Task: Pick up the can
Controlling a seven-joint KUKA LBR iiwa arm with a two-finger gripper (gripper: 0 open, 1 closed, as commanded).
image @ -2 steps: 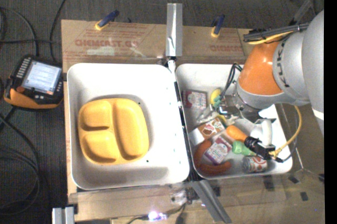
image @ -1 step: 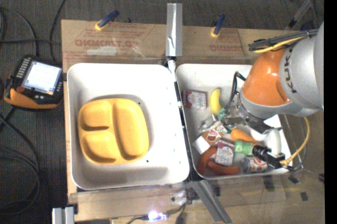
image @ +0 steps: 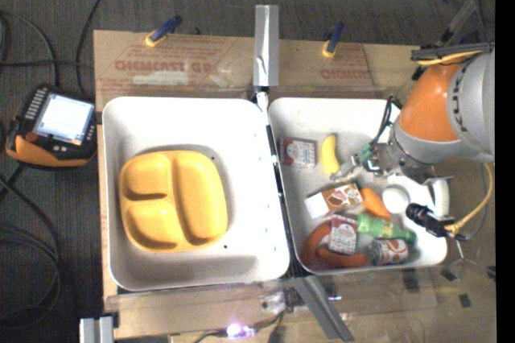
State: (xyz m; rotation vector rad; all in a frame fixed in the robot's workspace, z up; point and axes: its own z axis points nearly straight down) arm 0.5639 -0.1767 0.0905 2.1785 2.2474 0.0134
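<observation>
We read red CHEMCAST print on the brown cardboard sheet (image: 161, 64); the red-and-silver metal can (image: 392, 251), label illegible, lies sideways at the front of the right white bin (image: 338, 112), with the gripper (image: 364, 162) poised mid-bin, grip state we can't tell.

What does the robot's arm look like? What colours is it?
It is a thick, round arm, grey, with a big shiny orange band that bulges like a ball above the wrist. Black letters are printed on the grey part. At its end is a small silvery gripper, with a thin dark cable beside it.
</observation>
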